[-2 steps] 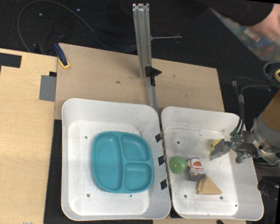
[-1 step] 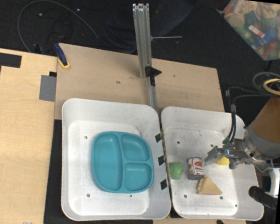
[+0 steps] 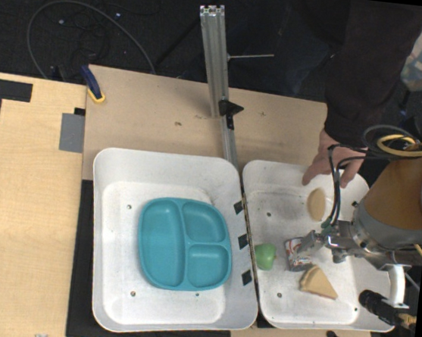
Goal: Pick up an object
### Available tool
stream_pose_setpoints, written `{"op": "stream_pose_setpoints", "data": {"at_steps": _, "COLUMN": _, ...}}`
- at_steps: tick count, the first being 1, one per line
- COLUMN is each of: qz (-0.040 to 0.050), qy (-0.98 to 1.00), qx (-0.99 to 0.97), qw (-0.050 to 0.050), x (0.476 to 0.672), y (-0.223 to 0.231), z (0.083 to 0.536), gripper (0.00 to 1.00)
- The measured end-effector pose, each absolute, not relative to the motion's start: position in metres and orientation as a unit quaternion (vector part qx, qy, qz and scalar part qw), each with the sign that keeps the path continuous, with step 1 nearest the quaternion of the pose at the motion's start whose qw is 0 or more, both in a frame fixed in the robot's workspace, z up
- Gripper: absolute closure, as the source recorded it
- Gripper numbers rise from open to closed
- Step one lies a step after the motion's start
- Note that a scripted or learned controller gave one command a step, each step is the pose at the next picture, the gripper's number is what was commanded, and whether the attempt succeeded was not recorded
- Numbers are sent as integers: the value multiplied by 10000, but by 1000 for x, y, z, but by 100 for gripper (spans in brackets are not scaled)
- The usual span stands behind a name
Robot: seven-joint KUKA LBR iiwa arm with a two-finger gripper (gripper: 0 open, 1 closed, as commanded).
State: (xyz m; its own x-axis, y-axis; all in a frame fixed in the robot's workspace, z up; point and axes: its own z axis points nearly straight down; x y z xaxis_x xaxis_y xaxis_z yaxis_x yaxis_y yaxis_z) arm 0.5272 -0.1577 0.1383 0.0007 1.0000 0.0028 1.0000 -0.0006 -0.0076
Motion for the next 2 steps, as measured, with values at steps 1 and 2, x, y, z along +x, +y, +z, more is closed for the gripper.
{"op": "stream_pose_setpoints", "data": {"at_steps": 1, "qz": 12, "qy": -7053, "qx": -7089, "qw": 23, "x": 528, "y": -160, "z": 151, "gripper": 100}}
{"op": "stream_pose_setpoints", "data": {"at_steps": 2, "qz": -3, "qy": -7074, "qx": -7069, "qw": -4, "x": 527, "y": -157, "z": 193, "gripper": 100}}
